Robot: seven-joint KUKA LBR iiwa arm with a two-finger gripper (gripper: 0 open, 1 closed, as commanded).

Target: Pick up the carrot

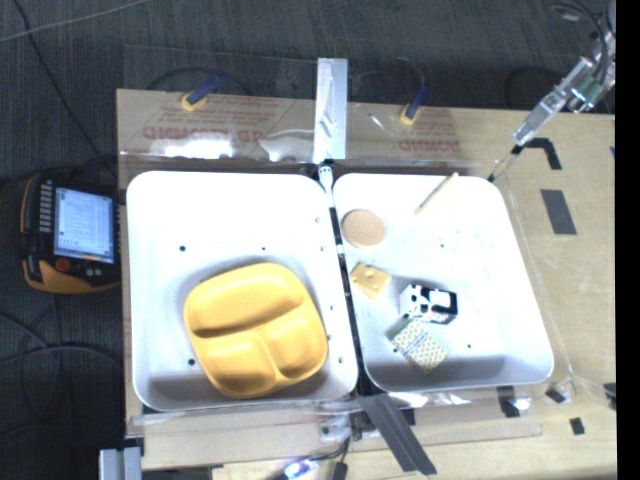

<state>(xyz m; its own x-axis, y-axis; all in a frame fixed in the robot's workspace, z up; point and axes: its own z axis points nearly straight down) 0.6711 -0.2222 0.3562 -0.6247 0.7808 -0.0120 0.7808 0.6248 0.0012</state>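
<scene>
Gripper (pixel 524 138) hangs over bench, just outside right bin (pixel 500 268), so toys stay in plain sight. We cannot tell if open or closed. Carrot: maybe thin pale stick (pixel 436 194) by back wall; we cannot tell for sure.

The big yellow plastic tray with three hollows (pixel 256 326) fills the middle and lower part of the left white bin (pixel 160 218), so open floor there is along the top and the left side. In the right white bin (pixel 500 268), the round tan disc (pixel 363 228), the small yellow block (pixel 369 281), the black-and-white toy (pixel 429 302) and the speckled packet (pixel 420 346) crowd the left half, and a thin pale stick (pixel 436 194) lies near the top. The right half of that bin is wide open floor.
</scene>
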